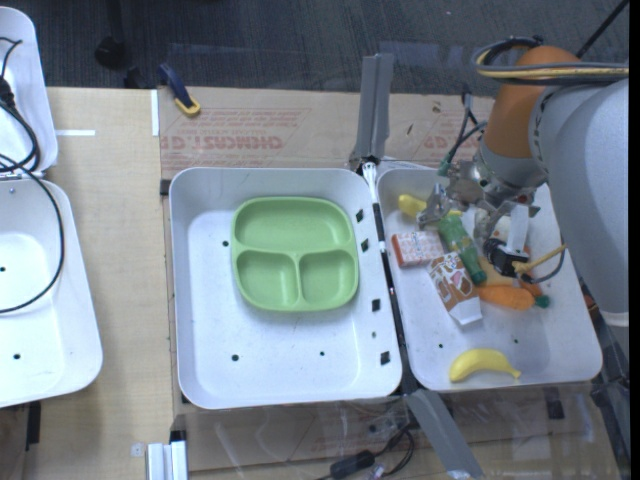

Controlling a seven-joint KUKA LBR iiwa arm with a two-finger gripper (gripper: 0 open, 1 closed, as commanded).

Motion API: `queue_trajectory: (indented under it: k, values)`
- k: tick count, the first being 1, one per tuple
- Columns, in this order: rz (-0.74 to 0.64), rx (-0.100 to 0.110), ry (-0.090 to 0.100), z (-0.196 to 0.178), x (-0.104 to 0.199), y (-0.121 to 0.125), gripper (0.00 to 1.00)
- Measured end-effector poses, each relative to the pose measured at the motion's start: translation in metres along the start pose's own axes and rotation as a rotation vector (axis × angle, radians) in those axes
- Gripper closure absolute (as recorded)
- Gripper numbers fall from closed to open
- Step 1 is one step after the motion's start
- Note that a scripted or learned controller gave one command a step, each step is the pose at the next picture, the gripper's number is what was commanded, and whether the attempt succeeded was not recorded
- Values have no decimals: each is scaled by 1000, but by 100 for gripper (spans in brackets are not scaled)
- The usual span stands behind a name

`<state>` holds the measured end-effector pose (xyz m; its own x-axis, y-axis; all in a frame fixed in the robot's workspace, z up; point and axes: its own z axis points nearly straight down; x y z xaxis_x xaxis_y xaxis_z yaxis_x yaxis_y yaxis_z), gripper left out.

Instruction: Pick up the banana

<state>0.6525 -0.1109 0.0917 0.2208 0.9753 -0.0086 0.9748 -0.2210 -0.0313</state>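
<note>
the banana (482, 365) lies at the near edge of the right bin (560, 360), well apart from the gripper (470, 206), which sits low at that bin's far end among a green bottle (460, 245) and carrot (512, 297), its grip state impossible to tell.

Tool (470, 203) partly hidden from us under the arm's wrist, its fingers indistinct, small items beneath it too cluttered to identify, arm (590, 148) cropped at right edge.
</note>
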Motion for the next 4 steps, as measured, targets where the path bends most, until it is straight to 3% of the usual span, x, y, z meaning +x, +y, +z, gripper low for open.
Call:
queue_trajectory:
  k: [1,2,3,4]
  values:
    - [-4,2,-2,-6,0,0,100]
    - [-4,2,-2,-6,0,0,0]
    - [100,-27,7,-98,72,-13,0]
    - [231,-25,9,-97,59,-10,0]
